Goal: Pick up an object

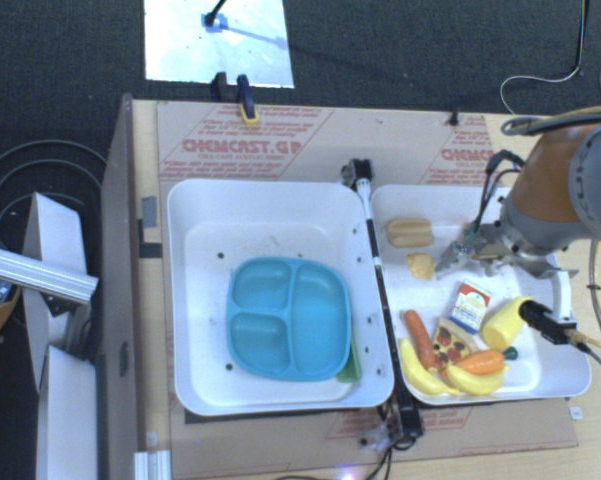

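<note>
My gripper [460,252] hangs over the upper middle of the right bin [565,376], reaching in from the right under the grey wrist and orange band. Its tip is just right of a small yellow toy [419,265] and below-right of a tan bread piece [410,232]. Just below it lies a red, white and blue carton [470,306], with a yellow lemon-like toy [506,320] to the carton's right. Along the bin's front lie a red sausage [417,328], a pizza slice [448,344], a banana [426,370] and an orange carrot [480,362]. Nothing shows held in the gripper.
The left bin [195,268] holds a blue divided plate [285,318] with a green item [353,364] poking out at its right edge. A ridge between the bins [376,268] separates them. Cables run at the right of the bench.
</note>
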{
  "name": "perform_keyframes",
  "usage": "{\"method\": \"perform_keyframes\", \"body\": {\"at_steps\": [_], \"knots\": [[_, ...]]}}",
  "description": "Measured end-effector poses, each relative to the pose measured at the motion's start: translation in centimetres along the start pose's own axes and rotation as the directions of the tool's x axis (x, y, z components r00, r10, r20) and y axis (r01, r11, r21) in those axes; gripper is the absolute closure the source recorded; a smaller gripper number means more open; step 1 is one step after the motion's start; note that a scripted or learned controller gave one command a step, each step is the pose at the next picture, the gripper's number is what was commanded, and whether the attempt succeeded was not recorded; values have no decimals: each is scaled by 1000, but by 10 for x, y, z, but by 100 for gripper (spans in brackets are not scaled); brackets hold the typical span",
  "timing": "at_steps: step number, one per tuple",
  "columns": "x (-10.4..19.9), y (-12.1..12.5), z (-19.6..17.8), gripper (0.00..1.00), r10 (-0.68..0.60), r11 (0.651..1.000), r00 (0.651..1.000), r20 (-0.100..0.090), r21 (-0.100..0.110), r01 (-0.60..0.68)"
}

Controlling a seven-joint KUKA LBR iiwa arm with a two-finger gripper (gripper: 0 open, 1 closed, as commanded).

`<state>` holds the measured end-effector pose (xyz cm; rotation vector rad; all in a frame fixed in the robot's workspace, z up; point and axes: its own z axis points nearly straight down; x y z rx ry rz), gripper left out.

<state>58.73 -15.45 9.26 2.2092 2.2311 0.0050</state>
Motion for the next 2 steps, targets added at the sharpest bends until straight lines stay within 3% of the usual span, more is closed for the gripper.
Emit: {"method": "perform_keyframes", "body": {"at_steps": [1,2], "knots": [[-12,-79,9,0,13,1000,1000,0,8,-13],[41,0,7,0,-1,1000,1000,1,-5,1]]}}
